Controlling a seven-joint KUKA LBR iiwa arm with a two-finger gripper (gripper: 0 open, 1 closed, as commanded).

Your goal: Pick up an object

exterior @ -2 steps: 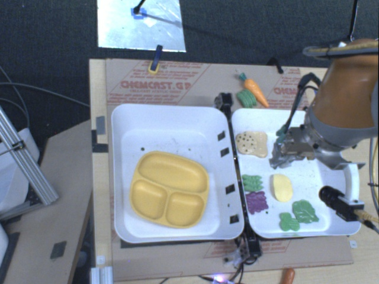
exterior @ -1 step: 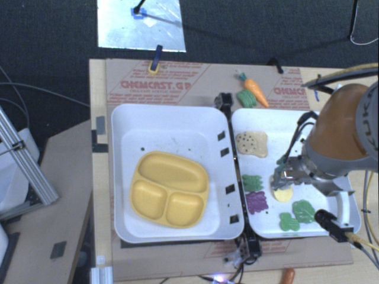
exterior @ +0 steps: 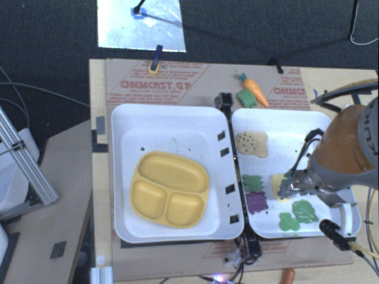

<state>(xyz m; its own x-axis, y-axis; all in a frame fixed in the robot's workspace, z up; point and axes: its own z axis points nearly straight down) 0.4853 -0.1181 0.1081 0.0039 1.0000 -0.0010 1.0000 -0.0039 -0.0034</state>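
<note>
Gripper [exterior: 285, 189] low in the right bin [exterior: 278, 123], over a small yellow piece [exterior: 276, 184].
You can't tell the finger state from here — the piece lies between the green lettuce [exterior: 251, 182] and leafy green toy [exterior: 304, 209]; likely light, stiff plastic, so pinch its edges.

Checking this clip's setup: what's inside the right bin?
The right bin holds a tan speckled piece, green and purple toys, green leafy pieces and a yellow item. The gripper and arm cover part of the bin floor.
</note>
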